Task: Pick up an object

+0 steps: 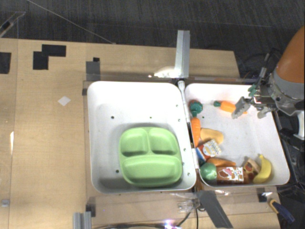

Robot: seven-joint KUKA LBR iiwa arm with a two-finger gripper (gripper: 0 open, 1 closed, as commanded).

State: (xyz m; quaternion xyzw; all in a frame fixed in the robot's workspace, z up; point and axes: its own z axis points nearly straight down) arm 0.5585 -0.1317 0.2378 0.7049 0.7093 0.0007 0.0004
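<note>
Camera view puts our gripper [243, 108] over the right bin [281, 147], near that bin's far right corner, with the arm's orange band [291, 61] coming in from the right. We cannot tell how the claw is set, and we see nothing carried in it.

The nearest candidate is a small carrot [225, 105], orange with a green tip, lying on the bin floor near the far edge. It sits just beside the gripper, toward the divider between the bins. Its long axis runs roughly along that far edge, green end pointing at the divider and the orange end nearest the claw.

We judge that the next move turns on this offset: a short shift toward the divider, then a descent across the carrot's narrow width.

The other items crowd the divider side and the near edge: a teal piece [196, 108], a long carrot [195, 129], a banana [263, 169].

The left bin [100, 128] holds a green tray [150, 155].
</note>
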